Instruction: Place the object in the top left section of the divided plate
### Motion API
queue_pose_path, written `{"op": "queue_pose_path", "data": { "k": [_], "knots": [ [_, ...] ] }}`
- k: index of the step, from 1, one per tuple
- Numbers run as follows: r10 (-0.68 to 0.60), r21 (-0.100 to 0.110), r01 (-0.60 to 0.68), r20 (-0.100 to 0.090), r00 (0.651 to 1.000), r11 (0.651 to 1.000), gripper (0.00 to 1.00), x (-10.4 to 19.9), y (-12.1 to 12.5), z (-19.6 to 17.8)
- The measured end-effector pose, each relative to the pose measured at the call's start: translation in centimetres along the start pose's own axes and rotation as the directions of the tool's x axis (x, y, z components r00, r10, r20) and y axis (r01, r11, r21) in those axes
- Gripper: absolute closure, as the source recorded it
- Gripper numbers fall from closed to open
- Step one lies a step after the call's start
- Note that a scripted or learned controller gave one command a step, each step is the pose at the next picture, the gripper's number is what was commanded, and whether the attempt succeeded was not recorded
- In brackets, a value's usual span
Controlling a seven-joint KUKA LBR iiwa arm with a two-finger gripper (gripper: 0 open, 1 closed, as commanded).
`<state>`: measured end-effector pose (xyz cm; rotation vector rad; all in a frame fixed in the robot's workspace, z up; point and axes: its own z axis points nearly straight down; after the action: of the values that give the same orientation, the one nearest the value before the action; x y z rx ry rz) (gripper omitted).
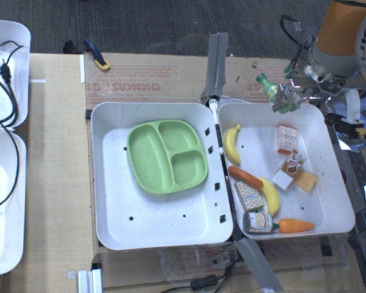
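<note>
A pale green divided plate (151, 166) lies in the left bin (110, 224), with one long section on its left and two smaller ones on its right. My gripper (283, 102) hangs over the far rim of the right bin (332, 215), well to the right of the plate. It is shut on a small green bottle (267, 85), which sticks out up and to the left from between the fingers.
The right bin holds two bananas (232, 144) (270, 195), a sausage (245, 177), a cracker (248, 195), a can (259, 221), a carrot (296, 226), a red packet (287, 139) and a cheese wedge (305, 181). A grey post (216, 66) rises between the bins.
</note>
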<state>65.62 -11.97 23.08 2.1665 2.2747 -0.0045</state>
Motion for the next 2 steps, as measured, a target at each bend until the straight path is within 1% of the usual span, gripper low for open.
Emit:
{"op": "queue_pose_path", "data": {
  "k": [1, 2],
  "knots": [
    [0.097, 0.001, -0.097, -0.002, 0.995, 0.995, 1.0, 9.6, 0.7, 2.2],
    [0.178, 0.003, -0.178, -0.002, 0.984, 0.984, 1.0, 18.2, 1.1, 3.9]
  ]
}}
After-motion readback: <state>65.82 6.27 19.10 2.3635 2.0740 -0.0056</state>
